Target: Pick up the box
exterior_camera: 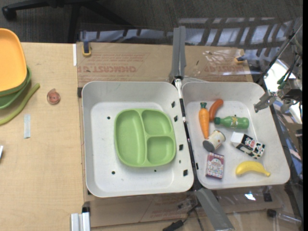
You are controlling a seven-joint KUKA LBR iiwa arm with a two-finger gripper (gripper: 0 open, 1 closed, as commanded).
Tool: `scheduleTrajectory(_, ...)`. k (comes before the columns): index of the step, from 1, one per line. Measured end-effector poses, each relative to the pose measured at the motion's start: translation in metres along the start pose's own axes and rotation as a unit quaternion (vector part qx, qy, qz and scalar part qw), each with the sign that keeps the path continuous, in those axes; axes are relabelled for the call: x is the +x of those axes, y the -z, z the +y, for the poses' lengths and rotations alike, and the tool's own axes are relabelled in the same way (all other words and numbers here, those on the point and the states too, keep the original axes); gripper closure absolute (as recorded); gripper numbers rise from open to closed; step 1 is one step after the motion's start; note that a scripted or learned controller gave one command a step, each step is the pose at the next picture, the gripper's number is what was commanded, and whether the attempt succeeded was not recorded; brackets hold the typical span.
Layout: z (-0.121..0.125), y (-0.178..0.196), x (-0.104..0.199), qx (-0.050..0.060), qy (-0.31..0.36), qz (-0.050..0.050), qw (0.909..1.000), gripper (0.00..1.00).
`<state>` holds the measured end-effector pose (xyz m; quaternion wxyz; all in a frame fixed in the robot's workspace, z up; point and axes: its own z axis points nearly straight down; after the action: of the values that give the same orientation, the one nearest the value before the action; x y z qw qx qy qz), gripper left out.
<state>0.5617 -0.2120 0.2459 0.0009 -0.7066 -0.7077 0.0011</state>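
We see pincer [264,102] at right bin's far-right rim, grip state unclear; small pink patterned cardboard box [215,166] lies down-left, long axis near-far.

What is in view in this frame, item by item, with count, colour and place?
white bins: 2, side by side on bench
divided plate: 1, green, left bin
carrot: 1, orange, right bin
sausage: 1, red-orange, beside carrot
bottle: 1, green, right bin centre
can: 1, tan, lying below carrot
box: 1, pink, right bin front
carton: 1, black and white
banana: 1, yellow, front right
plates: stacked, orange over green, far left
gripper: 1, grey, above right bin's right rim
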Motion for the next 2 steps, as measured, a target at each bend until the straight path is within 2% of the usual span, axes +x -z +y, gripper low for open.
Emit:
scheduleTrajectory(1, -0.013, -0.113, 0.071, 0.000, 0.007, 0.000, 1.0000, 0.00)
scheduleTrajectory(2, -0.073, -0.120, 0.110, -0.006, -0.013, 0.000, 0.9999, 0.00)
